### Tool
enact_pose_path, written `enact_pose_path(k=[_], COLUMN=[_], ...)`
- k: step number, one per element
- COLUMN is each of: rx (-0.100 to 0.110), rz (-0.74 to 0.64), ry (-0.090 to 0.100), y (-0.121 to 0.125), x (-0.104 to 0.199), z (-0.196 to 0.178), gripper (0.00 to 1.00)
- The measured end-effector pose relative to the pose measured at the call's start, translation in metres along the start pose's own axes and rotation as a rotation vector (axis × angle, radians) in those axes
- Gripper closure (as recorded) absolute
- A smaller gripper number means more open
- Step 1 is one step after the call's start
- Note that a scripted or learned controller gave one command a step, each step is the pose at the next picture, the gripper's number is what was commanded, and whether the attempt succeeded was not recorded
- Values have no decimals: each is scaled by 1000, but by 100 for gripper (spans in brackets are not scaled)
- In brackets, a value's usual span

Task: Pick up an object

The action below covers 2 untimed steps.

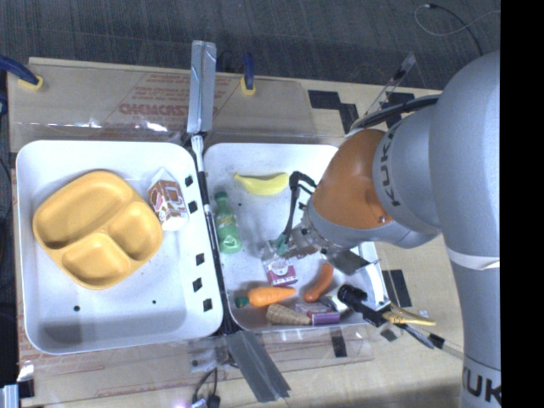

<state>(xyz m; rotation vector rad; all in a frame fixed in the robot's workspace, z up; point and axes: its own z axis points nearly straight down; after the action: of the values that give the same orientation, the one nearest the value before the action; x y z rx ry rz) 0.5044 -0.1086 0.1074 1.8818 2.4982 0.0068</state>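
My arm's grey and orange wrist housing (pixel 365 189) stands nearest the camera, reaching in from the right over the right bin (pixel 255 155). My end effector (pixel 287 245) hangs low over the middle of that bin; its fingers are hidden under the wrist and too small to resolve, so I cannot tell how wide it is set, and nothing is visibly held. The most likely candidate for pickup is the small pink packet (pixel 281 272), lying flat on the bin floor just below and nearly under the end effector in the camera view, close enough that I judge a short descent would reach it. Its outline is roughly square, with no marked long axis. Alternatives: the green bottle (pixel 226 225) lies to the left, near the divider, long axis running roughly up and down the frame, cap end toward the top. The carrot (pixel 270 296) lies beyond the packet, long axis across the frame, narrow end pointing left. The banana (pixel 262 183) rests near the far wall, long axis across the frame. The left bin (pixel 51 330) carries a yellow divided tray (pixel 95 226), well apart from me.
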Motion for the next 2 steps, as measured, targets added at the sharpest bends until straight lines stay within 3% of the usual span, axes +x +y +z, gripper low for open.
enact_pose_path(k=[1, 2], rx=[14, 15], rz=[39, 40], ry=[9, 10], y=[85, 85], x=[42, 41], z=[-84, -84], gripper=[100, 0])
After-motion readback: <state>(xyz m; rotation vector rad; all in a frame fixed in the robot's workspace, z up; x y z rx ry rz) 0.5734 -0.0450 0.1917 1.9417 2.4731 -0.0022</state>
